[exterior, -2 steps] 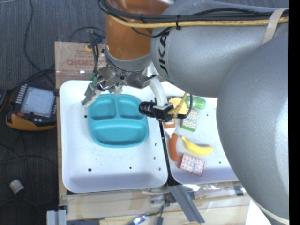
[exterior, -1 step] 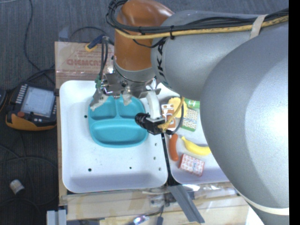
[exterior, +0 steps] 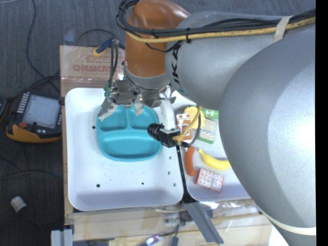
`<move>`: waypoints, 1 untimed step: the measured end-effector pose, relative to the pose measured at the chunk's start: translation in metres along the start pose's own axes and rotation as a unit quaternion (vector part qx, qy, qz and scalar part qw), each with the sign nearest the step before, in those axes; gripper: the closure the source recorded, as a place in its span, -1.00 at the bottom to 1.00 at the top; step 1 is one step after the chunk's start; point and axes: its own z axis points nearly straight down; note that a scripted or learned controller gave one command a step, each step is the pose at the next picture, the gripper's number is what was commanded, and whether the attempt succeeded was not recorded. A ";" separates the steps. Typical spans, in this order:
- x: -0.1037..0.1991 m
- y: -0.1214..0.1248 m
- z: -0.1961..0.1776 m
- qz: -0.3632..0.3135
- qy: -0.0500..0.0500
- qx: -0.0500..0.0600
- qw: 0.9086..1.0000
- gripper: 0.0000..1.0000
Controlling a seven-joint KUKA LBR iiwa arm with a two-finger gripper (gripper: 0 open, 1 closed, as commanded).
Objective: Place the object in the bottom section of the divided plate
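1. Worktop [exterior: 128, 217], front edge. Carries two white bins.
2. Right bin [exterior: 205, 195]. Contents: patterned red box [exterior: 209, 180], banana [exterior: 212, 161], orange-red stick [exterior: 189, 160], green-and-white carton [exterior: 207, 128]. The object to be placed is judged to be one of these; which one cannot be told.
3. Left bin [exterior: 82, 152]. Holds the blue divided plate [exterior: 128, 137]. Its large bottom section, nearest the camera, is bare.
4. Gripper [exterior: 122, 110]. Hangs over the plate's two upper sections, fingers [exterior: 106, 111] spread wide, nothing between them.
5. Cardboard box [exterior: 84, 68], behind the bins.

Risks, as judged:
- Fingers empty over the plate: a release here delivers nothing.
- Position sits over the upper sections, so anything dropped here lands in the wrong compartment.
- Right-bin items lie crowded, some touching; a grasp may catch two or slip off.
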 end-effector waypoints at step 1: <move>0.000 0.000 0.000 0.000 0.000 0.000 1.000 -1.00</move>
